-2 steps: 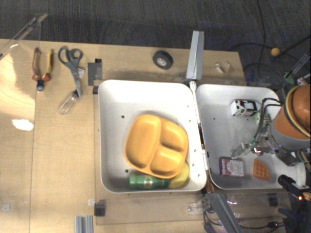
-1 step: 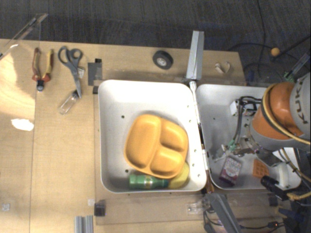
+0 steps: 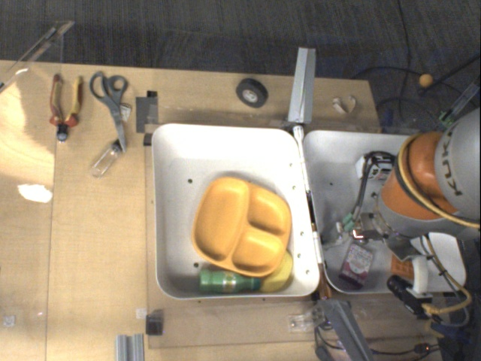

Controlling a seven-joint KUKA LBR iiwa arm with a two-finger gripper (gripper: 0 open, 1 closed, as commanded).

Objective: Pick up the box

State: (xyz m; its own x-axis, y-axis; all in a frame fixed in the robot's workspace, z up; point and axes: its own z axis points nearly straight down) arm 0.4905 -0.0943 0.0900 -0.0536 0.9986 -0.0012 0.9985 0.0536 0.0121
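A small purplish box (image 3: pixel 358 262) lies near the front left corner of the right bin (image 3: pixel 338 156). My gripper (image 3: pixel 361 234) hangs just above and behind the box, under the grey arm with its orange band (image 3: pixel 418 180), which reaches in from the right. Cables and the wrist hide the gripper's tip, and whether it touches the box cannot be made out.
The left bin (image 3: pixel 173 201) holds a yellow divided tray (image 3: pixel 242 224), a green bottle (image 3: pixel 222 280) and a yellow object (image 3: pixel 281 275) under the tray. Scissors (image 3: pixel 113 100), pliers (image 3: pixel 64 104) and a tape roll (image 3: pixel 252 92) lie on the bench behind. A metal divider post (image 3: pixel 302 85) stands between the bins.
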